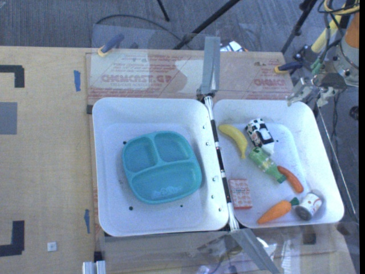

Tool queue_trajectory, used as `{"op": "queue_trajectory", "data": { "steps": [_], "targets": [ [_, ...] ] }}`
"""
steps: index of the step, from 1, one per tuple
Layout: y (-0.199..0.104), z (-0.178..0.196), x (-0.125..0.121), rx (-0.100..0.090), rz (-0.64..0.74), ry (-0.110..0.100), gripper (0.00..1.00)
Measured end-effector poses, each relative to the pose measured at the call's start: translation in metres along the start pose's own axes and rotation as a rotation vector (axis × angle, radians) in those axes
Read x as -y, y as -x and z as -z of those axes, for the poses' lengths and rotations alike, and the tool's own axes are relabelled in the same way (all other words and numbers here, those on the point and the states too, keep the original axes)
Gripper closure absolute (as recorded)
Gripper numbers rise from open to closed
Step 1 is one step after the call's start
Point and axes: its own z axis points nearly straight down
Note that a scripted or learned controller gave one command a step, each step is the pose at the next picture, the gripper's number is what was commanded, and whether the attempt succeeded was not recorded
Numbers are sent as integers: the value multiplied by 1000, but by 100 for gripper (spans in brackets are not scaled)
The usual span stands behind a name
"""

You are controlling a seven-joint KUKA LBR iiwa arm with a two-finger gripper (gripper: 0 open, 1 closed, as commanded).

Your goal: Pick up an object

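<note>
Front of right bin: orange plush carrot (275, 211) with green top, just beside a small grey-and-white cylinder toy (308, 205) in the near right corner.
Near divider: small red-and-white printed box (240, 192), lying flat.
Middle of right bin: green plastic bottle (267, 164) on its side, a short orange-red pepper-shaped toy (293, 179) at its lower end.
Far part of right bin: yellow banana (235, 138); black-and-white cow-patterned toy (259, 132) just beside it.
Left bin (108, 153): teal three-section plastic plate (162, 166), centred.
Claw (311, 88): above the far right corner of the right bin (328, 170), over the rim, holding nothing visible; open or closed, cannot tell.
Desk (45, 153): tan wood, black markings.
</note>
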Motion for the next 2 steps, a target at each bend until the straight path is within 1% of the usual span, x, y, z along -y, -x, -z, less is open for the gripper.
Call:
{"op": "queue_trajectory", "data": {
  "steps": [1, 2],
  "targets": [
    [-55, -129, -22, 0, 142, 1, 0],
    [-85, -167, -12, 2, 278, 4, 0]
  ]
}}
